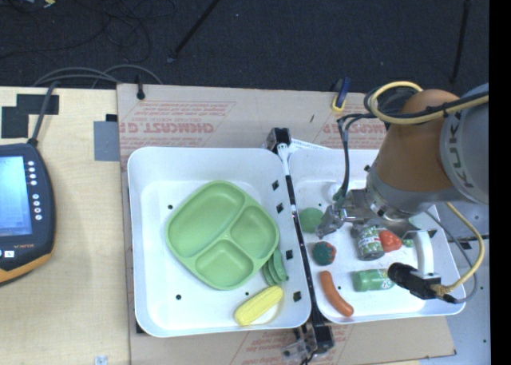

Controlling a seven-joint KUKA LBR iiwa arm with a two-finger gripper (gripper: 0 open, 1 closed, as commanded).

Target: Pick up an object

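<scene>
Small tin can (369, 242), silver-topped, green-labelled, upright.

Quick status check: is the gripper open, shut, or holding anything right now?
Gripper: cannot be told from the camera view. It sits low in the right bin beside the green ball, with nothing seen held.

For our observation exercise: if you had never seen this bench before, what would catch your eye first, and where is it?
Most eyes would land on the big green divided plate lying in the left bin, with a yellow corn cob near its lower edge. Next comes the arm's orange band looming over the right bin, where small toy foods lie scattered, among them an orange hot dog.
</scene>
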